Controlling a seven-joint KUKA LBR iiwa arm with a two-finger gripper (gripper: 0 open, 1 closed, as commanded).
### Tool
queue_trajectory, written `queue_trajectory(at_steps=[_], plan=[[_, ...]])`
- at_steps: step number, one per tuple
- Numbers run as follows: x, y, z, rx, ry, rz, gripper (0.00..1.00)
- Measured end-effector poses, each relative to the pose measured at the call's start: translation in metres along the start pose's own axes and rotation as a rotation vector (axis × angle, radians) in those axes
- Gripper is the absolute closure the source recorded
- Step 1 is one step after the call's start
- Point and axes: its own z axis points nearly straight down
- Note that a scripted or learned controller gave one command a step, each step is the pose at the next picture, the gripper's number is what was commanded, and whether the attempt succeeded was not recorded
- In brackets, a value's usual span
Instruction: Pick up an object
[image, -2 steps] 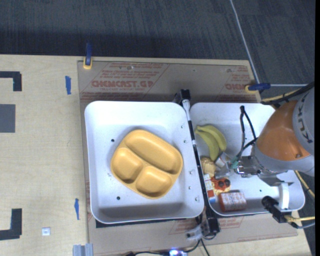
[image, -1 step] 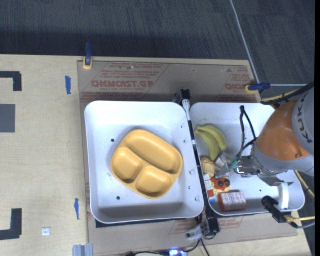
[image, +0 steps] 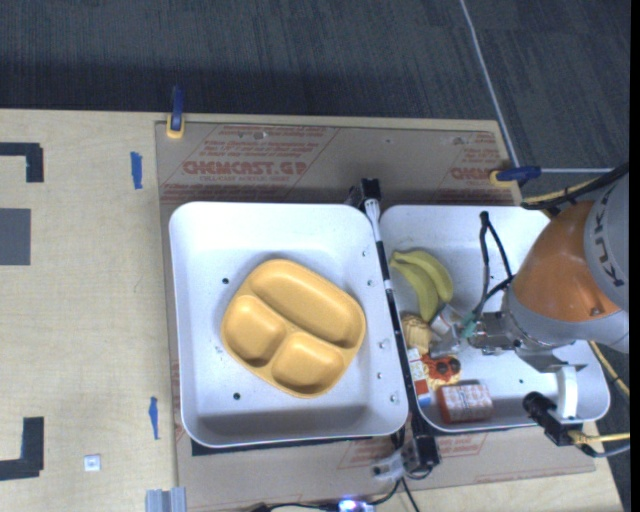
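The reach-and-grasp step is judged to be in hand: the claw (image: 462, 333) is lowered into the right bin (image: 590, 395), among the small things piled at that bin's left side, and nothing is seen lifted clear. Whether the claw is spread or closed cannot be told, and no object can be said to be held. The next move is judged to call for a firm closure on one item and a straight lift, with the neighbours left undisturbed.

Just beside the claw, a crumpled snack packet (image: 418, 333) is seen, and a bunch of bananas (image: 424, 280) lies a little further up the bin. Below the claw a small red item (image: 443, 368) and a reddish boxed packet (image: 465, 400) are found near the bin's front edge. The arm (image: 565, 280) is seen above the bin's right half. In the left bin (image: 200, 240) a yellow divided tray (image: 291, 326) is set upside down. Both bins are carried on the counter (image: 80, 330).
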Motion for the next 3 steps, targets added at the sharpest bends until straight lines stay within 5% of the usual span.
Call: queue_trajectory(at_steps=[3], plan=[[0.0004,0.0000,0.0000,0.000,-0.001,0.000,0.00]])
